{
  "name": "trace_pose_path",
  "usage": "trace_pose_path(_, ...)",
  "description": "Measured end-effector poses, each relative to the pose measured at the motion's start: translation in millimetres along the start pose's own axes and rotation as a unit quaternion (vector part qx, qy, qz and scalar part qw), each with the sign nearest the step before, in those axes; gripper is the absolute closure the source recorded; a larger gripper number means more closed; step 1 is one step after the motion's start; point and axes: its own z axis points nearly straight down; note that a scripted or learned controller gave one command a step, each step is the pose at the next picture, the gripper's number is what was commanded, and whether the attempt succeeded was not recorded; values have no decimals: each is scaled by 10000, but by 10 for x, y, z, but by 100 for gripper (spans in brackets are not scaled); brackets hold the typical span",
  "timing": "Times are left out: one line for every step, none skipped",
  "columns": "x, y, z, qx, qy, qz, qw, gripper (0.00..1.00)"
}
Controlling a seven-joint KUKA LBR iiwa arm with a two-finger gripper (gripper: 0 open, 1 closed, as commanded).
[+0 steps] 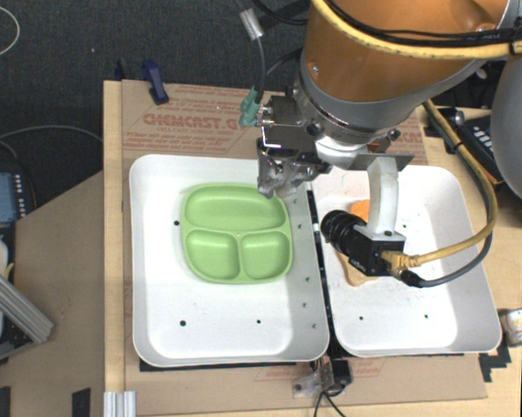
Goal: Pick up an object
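1. Green divided plate (237,232) lies in the left bin (154,285), its upper right corner beneath the gripper (278,180).
2. Gripper hangs at the plate's far right edge, close to the wall between the bins; whether its fingers are spread cannot be told.
3. Bare white floor surrounds the plate on its left and near sides.
4. Right bin (429,314) holds an orange object (359,208), partly hidden by the arm.
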Motion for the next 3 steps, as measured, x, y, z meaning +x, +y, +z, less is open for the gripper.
trace_pose_path(176,0,889,8,1,-21,10000,100)
trace_pose_path(178,14,724,-57,31,-12,10000,100)
trace_pose_path(-934,10,2302,40,-12,49,10000,100)
